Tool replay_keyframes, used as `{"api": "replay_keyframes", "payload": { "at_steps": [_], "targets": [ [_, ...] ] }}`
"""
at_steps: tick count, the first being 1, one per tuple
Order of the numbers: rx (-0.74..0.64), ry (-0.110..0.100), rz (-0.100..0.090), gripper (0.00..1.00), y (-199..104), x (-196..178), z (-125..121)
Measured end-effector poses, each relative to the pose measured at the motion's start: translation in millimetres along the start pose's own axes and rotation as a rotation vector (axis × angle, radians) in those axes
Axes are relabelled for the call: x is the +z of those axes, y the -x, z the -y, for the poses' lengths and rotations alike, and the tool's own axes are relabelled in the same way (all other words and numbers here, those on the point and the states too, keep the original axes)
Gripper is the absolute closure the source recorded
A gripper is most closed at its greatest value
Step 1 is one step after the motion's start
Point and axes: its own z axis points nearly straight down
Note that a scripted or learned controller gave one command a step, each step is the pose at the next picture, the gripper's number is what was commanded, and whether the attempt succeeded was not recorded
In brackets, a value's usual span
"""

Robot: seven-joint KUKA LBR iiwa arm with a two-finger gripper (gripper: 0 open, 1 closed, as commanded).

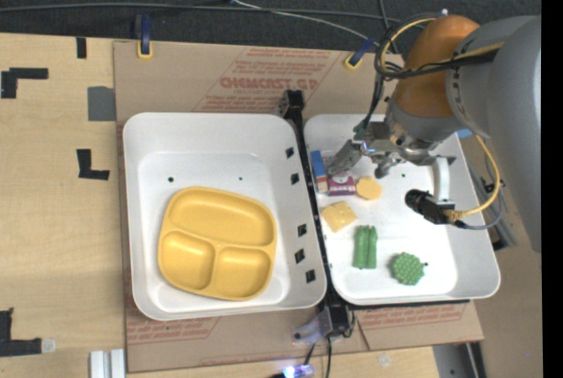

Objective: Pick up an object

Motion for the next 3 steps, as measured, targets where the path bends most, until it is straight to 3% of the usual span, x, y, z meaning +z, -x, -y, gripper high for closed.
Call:
{"api": "replay_keyframes", "payload": {
  "at_steps": [1, 2, 3],
  "targets": [
    [0.006, 0.014, 0.013, 0.0, 6.6, 47.4, -1.2],
    [0.0, 0.008, 0.004, 1.0, 0.7, 37.5, -0.6],
    [0.001, 0.009, 0.0, 1.0, 2.5, -4.9, -2.3]
  ]
}}
